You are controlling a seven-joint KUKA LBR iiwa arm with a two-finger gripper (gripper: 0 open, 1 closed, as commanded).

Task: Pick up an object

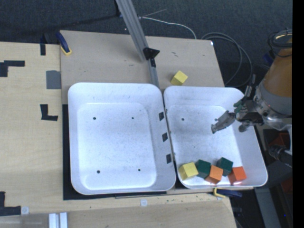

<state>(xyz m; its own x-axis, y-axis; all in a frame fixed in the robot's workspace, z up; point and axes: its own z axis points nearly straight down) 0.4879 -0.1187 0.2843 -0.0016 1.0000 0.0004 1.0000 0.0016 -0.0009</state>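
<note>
White plastic forms both shallow bins. From the overhead camera view, we note the left bin (114, 137) holds nothing we can make out. The right bin (213, 103) holds a cluster of small blocks at its near edge: a yellow block (188, 169), a dark green block (203, 167), an orange block (215, 174), a second green block (224, 165) and a red-orange block (237, 174), all touching or just beside one another. Another yellow block (179, 78) lies on the bench beyond the bins. The gripper (222, 123) hangs over the right bin's middle, well apart from the cluster, with nothing between its fingers; we cannot tell their spacing. We judge the blocks light, rigid and smooth; grip the yellow block across opposite flat faces, since its left side is free.
</note>
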